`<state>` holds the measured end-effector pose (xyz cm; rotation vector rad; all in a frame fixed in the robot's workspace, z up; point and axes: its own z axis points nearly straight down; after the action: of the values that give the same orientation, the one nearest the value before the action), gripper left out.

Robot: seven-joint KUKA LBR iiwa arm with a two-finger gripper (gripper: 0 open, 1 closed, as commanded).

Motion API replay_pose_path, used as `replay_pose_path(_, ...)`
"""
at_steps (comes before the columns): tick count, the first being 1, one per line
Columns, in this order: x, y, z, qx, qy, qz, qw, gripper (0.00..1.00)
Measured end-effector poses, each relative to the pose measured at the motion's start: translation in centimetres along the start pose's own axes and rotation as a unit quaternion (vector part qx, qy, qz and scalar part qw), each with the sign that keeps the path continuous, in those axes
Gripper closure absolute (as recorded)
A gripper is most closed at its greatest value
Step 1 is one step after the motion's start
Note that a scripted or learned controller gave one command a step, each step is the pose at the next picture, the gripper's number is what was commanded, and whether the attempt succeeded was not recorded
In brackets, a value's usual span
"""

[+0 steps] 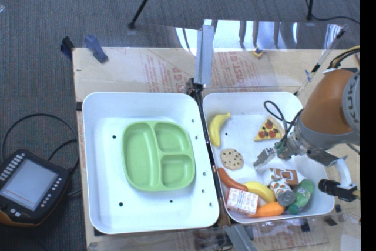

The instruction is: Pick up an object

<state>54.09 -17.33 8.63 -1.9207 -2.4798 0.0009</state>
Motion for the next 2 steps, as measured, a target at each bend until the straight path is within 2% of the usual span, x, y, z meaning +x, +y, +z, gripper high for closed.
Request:
replay_pose_path(1, -3.1, 4.6, -6.3, -0.002, -0.001, -0.021, 0.9998, 0.00)
replay_pose_path(2, -5.3, 9.3, -0.1, -0.001, -0.001, -0.069, 0.9976, 0.00)
